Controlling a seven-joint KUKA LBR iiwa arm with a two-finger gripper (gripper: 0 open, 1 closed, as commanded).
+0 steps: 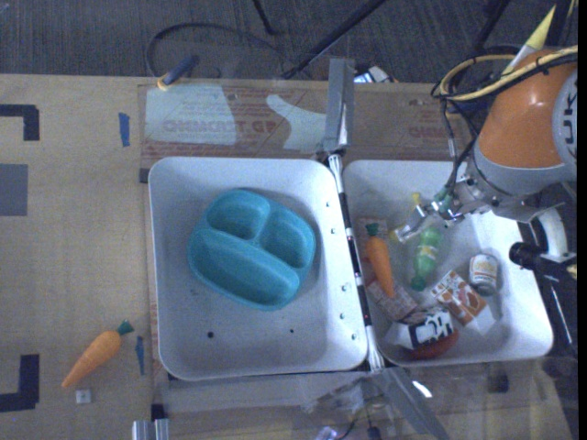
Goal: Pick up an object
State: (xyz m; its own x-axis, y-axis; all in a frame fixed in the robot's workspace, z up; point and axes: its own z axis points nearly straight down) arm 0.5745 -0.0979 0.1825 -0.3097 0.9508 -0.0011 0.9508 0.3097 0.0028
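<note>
— Which thing is it after, do you reckon?

— My guess is the green bottle [427, 253], lying in the right bin [523, 324] just under the pincer [431, 216]. The metal tip hangs right above the bottle's cap end, so that looks like the target. Whether it is parted or closed I cannot tell from here; the tip is a small shiny tangle, and I see nothing gripped in it.

— What lies round the bottle?

— A toy carrot [379, 262] just to its left, orange and tapered with a green top. Below it a heap of crumpled packets [431, 314], glossy printed wrappers by the look, and a small round tin [484, 272] to the right. All loosely tossed in, some touching or overlapping, I'd say so the arm has a jumble to choose from.

— And the other bin?

— The left bin [174, 246] carries a teal divided plate [251, 247], smooth moulded plastic with three hollows, sitting a bit askew. Both bins are shallow, white, round-cornered.

— Anything outside them?

— A second carrot [94, 356] on the bare counter [64, 246], well off to the left, out of the arm's [523, 122] easy reach I'd judge.
</note>
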